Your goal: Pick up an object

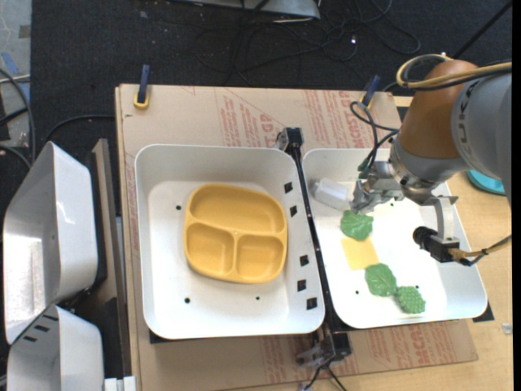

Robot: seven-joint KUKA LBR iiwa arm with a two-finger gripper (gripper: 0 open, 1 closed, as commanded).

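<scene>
The left bin (155,243) holds a yellow divided tray (236,233). The right bin (464,287) holds a yellow square (360,253), three green pieces (381,279) and a white object (330,193). The gripper (364,198) hangs over the topmost green piece; whether its fingers are wide or narrow, I cannot tell.

A tray (236,232) is set in the left bin (155,243); several pieces (360,252) are scattered in the right bin (456,292), beside it.

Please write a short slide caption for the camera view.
Tool hovers over green piece in right bin; yellow tray lies in left bin.
</scene>
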